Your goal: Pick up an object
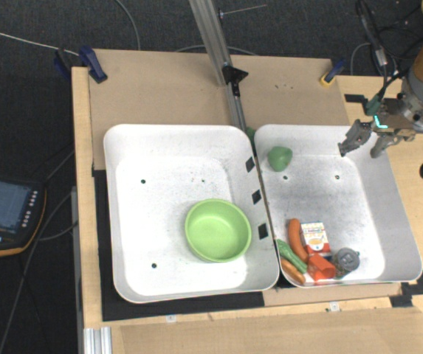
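Task things: a heap of small objects lies in the near corner of the right white plastic bin, against the divide between the bins.
Orange carrot-shaped toy: lies lengthwise at the heap's left, with a thin green piece just beside it.
Second orange piece: lies at the bin's near wall, under the green one.
Small white carton with orange print: sits just right of the carrot toy, touching it.
Red block: lies below the carton, touching it.
Dark grey round part: rests at the heap's right, against the red block.
Small green rounded lump: sits alone near the far left corner of the same bin, well apart from the heap.
Two-finger gripper: hangs over the bin's far right rim, its two grey fingers spread apart with nothing between them, well apart from every object.
Arm: grey, reaches in from the right.
Left white plastic bin: holds one light green round bowl, upright, near its near right corner.
Count: two bins, one bowl, seven small objects in the right bin.
Surface: a tan board bench, with a blue clamp at its far left corner.
Room: dark carpet floor, one grey metal pole rising at the back, one orange-edged handheld pendant on the floor at left.
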Available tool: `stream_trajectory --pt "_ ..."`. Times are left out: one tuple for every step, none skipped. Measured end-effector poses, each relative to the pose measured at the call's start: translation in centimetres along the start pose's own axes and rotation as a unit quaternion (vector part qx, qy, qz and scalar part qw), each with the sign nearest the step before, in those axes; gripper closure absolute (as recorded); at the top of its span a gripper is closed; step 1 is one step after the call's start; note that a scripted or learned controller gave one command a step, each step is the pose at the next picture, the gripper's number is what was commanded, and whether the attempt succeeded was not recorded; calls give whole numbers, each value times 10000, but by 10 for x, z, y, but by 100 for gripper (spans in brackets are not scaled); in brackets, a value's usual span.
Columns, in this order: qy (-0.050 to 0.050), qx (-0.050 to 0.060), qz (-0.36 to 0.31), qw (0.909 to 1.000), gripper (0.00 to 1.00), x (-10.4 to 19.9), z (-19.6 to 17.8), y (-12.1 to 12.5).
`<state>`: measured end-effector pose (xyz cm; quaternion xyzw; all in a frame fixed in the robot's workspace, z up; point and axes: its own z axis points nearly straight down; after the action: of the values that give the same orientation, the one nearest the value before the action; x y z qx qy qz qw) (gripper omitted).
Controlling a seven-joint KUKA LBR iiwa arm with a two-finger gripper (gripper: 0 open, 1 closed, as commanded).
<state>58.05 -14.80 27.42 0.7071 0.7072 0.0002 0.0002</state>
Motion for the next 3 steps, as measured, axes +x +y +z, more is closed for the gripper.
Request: stream_trajectory --pt "0 0 0 10000 0 0 0 0" --pt "3 22 0 10000 0 0 55 -10" --pt "4 26 -1 10000 0 0 116 -5"
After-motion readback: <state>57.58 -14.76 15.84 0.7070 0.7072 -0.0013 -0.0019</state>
